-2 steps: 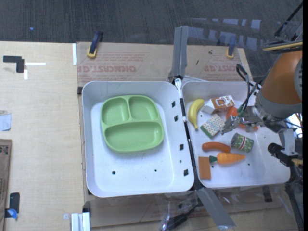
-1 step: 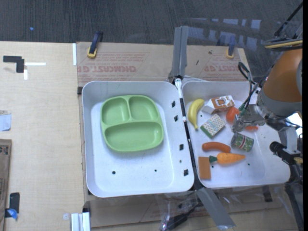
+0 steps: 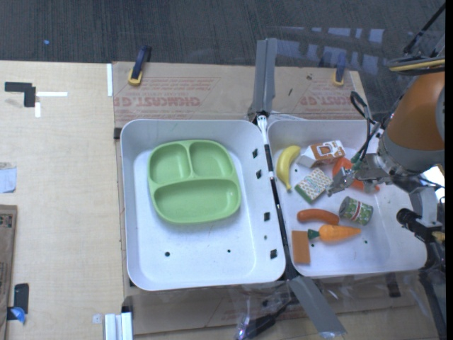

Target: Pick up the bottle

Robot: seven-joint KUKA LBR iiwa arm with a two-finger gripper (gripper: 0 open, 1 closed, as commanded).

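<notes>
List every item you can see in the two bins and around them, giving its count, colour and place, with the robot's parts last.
divided plate: 1, green, left bin
banana: 1, yellow, right bin, upper left
carton: 1, orange and white, right bin top
patterned box: 1, green and white, right bin centre
sausage: 1, red-orange, below that box
carrot: 1, orange, right bin lower part
can: 1, green, beside the carrot
clamp: 1, blue and yellow, cardboard top left
arm: 1, grey and orange, right
gripper: 1, over the right bin

The bottle (image 3: 361, 183) is small and orange-red, lying on its side in the right bin, toward its far right part, just right of the green patterned packet and beyond the green can.
</notes>
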